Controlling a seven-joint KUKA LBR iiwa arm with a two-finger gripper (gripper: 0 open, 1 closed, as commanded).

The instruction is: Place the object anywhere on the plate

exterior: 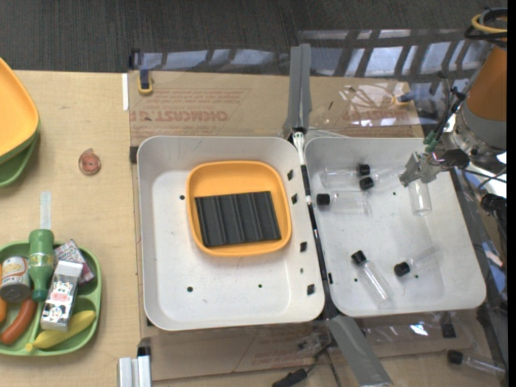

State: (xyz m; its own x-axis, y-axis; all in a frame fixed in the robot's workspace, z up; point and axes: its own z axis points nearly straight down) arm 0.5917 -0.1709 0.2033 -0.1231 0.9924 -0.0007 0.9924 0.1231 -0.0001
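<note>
An orange plate [237, 172] lies in the left white bin [165, 240]. A black ridged rectangular pad [239, 218] rests flat across its middle. Several clear vials with black caps lie scattered in the right bin [439, 293], among them a vial [370, 275] near the front and a vial [343, 202] near the left wall. My gripper [419, 171] hangs over the far right part of that bin, below the orange wrist band. A clear vial [421, 199] sits just under it; whether it is gripped is unclear.
A divider wall [310, 216] separates the two bins. On the bench to the left stand a green tray [81, 329] of toy food, an orange bowl [14, 119] and a small pink disc [89, 162]. Cables hang at the right edge.
</note>
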